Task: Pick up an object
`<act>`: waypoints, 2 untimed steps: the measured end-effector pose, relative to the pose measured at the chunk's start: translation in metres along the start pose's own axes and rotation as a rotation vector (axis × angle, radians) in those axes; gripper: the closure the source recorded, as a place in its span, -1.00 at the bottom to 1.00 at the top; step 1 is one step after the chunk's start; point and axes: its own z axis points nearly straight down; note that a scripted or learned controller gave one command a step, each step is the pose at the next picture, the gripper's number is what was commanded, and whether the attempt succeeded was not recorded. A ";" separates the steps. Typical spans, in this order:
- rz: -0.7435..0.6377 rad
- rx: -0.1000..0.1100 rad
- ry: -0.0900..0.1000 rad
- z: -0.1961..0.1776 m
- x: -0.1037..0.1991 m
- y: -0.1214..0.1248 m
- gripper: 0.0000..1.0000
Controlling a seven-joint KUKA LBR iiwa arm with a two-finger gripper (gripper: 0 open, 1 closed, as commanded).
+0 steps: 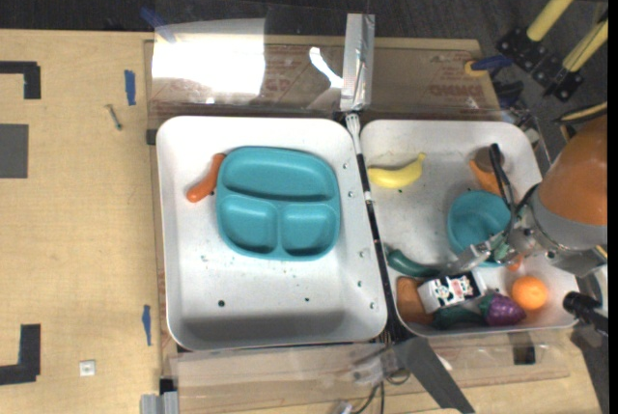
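Camera view, left bin (193, 296): holds a teal tray (278, 202) with 3 compartments. A carrot (204, 180) lies against the tray's left edge. Both are well apart from the arm.

Camera view, right bin (425, 209): crowded. A banana (396, 173) lies near the far left corner and a teal cup (476, 219) sits near the middle. Along the near wall are a small box (450, 289) with a black and white label, a purple fruit (502, 309) and an orange (529, 293), close together.

Arm (579, 190): reaches in from the right, with its orange band above the right bin's right edge.

Gripper (488, 253): low in the right bin, just beside the near side of the teal cup, between the cup and the row along the near wall.

Gripper state: I cannot tell whether it is apart or together, because its tip is small and blurs into the clutter. No object is plainly clamped in it.

Task's thing: no 1 object is named. The teal cup and the small box lie nearest the gripper, and both look to be resting on the bin floor.

Done so far: as a judgement, only the reach, since the gripper is down among the objects.

Left to do: a secure hold on 1 object and a lift clear of the bin. Nothing is raised.

Risk: the objects sit so close together that closing here could nudge a neighbour or catch 2 things at once.
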 end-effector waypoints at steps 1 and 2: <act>0.002 0.015 -0.004 -0.056 -0.011 0.088 -1.00; -0.088 0.012 -0.006 0.006 0.003 0.152 -1.00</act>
